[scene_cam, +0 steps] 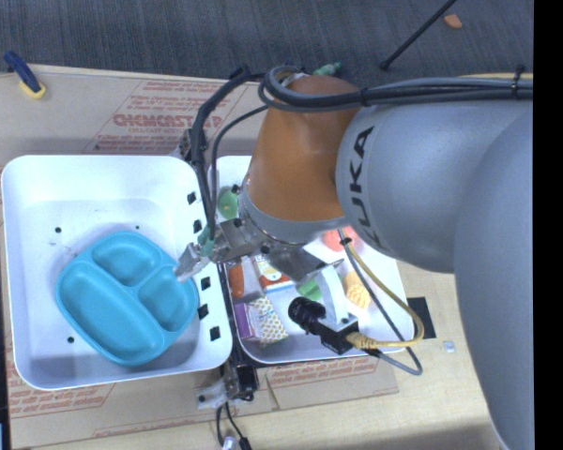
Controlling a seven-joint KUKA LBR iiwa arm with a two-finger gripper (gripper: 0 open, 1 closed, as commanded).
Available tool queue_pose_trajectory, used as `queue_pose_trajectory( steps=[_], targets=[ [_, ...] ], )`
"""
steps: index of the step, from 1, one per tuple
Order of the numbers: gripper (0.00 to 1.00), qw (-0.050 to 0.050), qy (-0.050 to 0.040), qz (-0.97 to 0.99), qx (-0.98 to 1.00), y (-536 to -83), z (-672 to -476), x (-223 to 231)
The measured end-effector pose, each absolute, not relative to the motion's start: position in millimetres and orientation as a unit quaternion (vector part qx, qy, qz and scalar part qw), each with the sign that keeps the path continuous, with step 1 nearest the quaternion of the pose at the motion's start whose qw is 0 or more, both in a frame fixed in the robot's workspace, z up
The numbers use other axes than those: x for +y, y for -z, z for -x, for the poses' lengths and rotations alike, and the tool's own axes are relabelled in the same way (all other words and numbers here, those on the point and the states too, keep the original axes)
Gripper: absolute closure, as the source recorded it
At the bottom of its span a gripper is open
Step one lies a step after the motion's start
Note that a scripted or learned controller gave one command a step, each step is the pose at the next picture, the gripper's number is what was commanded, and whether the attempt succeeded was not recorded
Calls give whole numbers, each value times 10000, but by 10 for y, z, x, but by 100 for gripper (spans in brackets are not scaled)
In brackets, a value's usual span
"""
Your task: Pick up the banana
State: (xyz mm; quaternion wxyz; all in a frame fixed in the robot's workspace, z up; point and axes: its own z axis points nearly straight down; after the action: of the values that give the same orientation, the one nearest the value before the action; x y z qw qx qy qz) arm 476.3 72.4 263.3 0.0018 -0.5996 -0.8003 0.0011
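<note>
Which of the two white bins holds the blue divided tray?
The left bin holds the blue tray; the right bin, under the arm, has small mixed items.

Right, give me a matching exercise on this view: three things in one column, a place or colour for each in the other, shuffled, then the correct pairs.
Things:
1. divided plate
2. wrist band
3. clamp

Descriptions:
A. orange, just above the pincer
B. blue and yellow, on the cardboard at the bench's far left corner
C. light blue, lying in the left bin

Pairs: 1-C, 2-A, 3-B
</note>
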Motion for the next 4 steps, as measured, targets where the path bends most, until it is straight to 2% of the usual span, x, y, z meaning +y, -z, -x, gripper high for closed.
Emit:
queue_pose_trajectory(
  steps=[1, 2, 3, 4],
  targets=[
    [0, -10, -1, 5823, -8129, -3541, -4770, -126],
    [0, 23, -18, 5505, -8348, -1906, -4877, 693],
    [0, 8, -12, 6067, -7949, -1914, -4836, -594],
    [0, 14, -8, 6612, -7502, -1913, -4914, 224]
  ],
)
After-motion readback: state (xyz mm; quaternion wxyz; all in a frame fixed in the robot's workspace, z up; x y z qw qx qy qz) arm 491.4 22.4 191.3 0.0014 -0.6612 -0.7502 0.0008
